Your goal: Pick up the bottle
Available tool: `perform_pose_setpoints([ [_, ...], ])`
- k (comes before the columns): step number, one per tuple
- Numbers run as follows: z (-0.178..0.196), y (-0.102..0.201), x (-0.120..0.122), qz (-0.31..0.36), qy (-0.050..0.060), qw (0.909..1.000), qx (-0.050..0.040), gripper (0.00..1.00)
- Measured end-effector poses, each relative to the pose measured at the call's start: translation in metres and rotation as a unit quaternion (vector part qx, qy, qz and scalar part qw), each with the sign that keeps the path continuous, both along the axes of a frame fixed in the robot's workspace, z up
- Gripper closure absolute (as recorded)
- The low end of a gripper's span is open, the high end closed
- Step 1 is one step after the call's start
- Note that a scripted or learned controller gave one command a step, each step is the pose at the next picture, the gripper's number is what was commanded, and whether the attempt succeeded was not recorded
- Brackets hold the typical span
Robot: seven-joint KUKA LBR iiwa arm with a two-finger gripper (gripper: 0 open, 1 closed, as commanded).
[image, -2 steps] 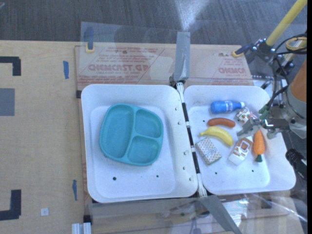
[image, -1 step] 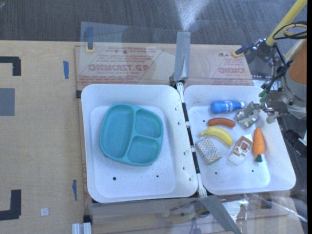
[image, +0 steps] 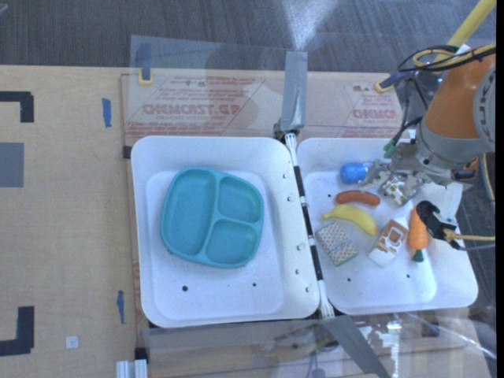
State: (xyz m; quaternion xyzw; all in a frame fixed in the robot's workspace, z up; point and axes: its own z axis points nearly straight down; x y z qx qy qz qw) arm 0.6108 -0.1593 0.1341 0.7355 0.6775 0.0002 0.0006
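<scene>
The bottle (image: 354,171) is small and blue. It lies on its side near the back left of the right bin (image: 453,290). My gripper (image: 391,184) hangs low over that bin, just to the right of the bottle and close to its end. The grey wrist with its orange band comes in from the upper right. I see nothing held in the gripper.
Also in the right bin are a red sausage (image: 357,198), a banana (image: 352,219), a checkered packet (image: 337,242), a small carton (image: 387,242) and a carrot (image: 417,233). The left bin (image: 157,290) holds a teal divided plate (image: 211,216). Cables hang beside the wrist.
</scene>
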Motion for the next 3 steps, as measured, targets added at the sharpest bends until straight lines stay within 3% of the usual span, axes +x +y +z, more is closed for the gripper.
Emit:
perform_pose_setpoints([
  [1, -0.047, 0.023, 0.052, 0.064, 0.011, 0.9979, 0.0008, 0.0],
  [2, -0.037, 0.023, 0.052, 0.064, 0.012, 0.9979, 0.0001, 1.0],
  [3, 0.11, 0.07, 0.05, -0.005, -0.001, 1.0, -0.0004, 1.0],
])
